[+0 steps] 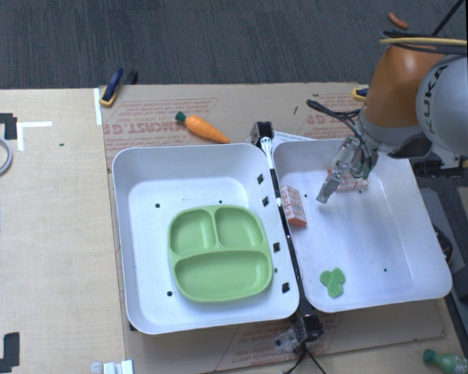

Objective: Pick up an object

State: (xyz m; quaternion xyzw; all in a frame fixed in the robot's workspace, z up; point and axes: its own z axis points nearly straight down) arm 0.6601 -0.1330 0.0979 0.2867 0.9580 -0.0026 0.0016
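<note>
My gripper point(336, 182) hangs low over the back of the right bin point(391, 237), under the grey and orange wrist. A small pinkish-white object point(357, 183) lies right against the gripper; I cannot tell whether it is held. An orange-and-white small box point(293, 206) lies by the right bin's left wall, to the left of the gripper. A green leafy toy point(332, 282) rests near that bin's front edge. In the left bin point(141, 194) lies a green divided plate point(219, 253).
A toy carrot point(203, 128) lies on the cardboard behind the left bin. A blue-and-yellow tool point(112, 85) sits at the back left. A green bottle point(452, 360) lies off the bench's front right corner. Cables run behind the arm.
</note>
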